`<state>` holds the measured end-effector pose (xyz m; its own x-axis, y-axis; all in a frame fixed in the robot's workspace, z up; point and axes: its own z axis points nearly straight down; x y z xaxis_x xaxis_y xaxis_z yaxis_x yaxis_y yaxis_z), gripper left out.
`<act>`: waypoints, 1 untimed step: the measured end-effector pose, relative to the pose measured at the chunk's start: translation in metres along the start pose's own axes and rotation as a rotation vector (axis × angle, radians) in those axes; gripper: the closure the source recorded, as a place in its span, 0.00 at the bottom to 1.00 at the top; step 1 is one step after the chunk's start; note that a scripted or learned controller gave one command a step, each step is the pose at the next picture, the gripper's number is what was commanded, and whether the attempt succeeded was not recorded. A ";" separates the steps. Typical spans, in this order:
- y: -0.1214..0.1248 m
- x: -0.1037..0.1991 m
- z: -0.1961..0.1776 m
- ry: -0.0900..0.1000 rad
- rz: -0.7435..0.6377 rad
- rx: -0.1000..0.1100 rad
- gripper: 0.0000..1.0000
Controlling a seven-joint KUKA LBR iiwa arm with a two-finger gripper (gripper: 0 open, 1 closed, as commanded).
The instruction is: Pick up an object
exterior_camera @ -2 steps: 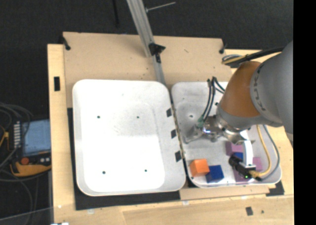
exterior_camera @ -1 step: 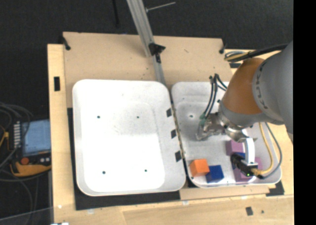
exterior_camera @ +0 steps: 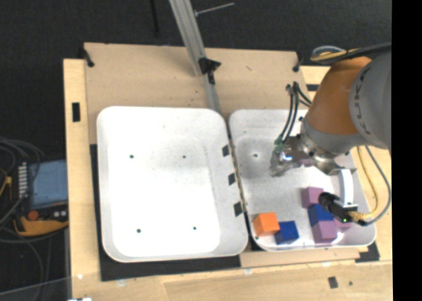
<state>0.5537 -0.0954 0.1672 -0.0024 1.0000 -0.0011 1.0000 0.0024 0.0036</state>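
1. Pale wood forms the bench (exterior_camera: 165,75), which bears two shallow white bins side by side: the left bin (exterior_camera: 165,181) and the right bin (exterior_camera: 254,128), their inner edges touching.

2. Grey with an orange band, the single KUKA arm (exterior_camera: 343,105) reaches over the right bin's far right side.

3. The gripper (exterior_camera: 285,159) hangs over the middle of the right bin, well apart from the blocks; nothing shows between its fingers, and how wide they stand cannot be told from this slant.

4. Five blocks, the likely picks, crowd the right bin's near edge: two purple blocks (exterior_camera: 311,197), two blue blocks (exterior_camera: 287,232), and one orange block (exterior_camera: 266,223).

5. The orange block touches a blue one near the bin's near left corner; the other three bunch at the near right corner, partly behind a black cable fitting with a green light (exterior_camera: 337,208).

6. Risks, judged from here: the tight packing could let a closing finger shove a neighbour or land on two blocks at once, and blocks hard against the bin wall leave little room for a finger, so a grasp may slip.
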 end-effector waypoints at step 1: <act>0.009 -0.007 -0.058 -0.001 -0.002 -0.003 1.00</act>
<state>0.5626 -0.1027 0.2252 -0.0040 1.0000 -0.0016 1.0000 0.0040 0.0070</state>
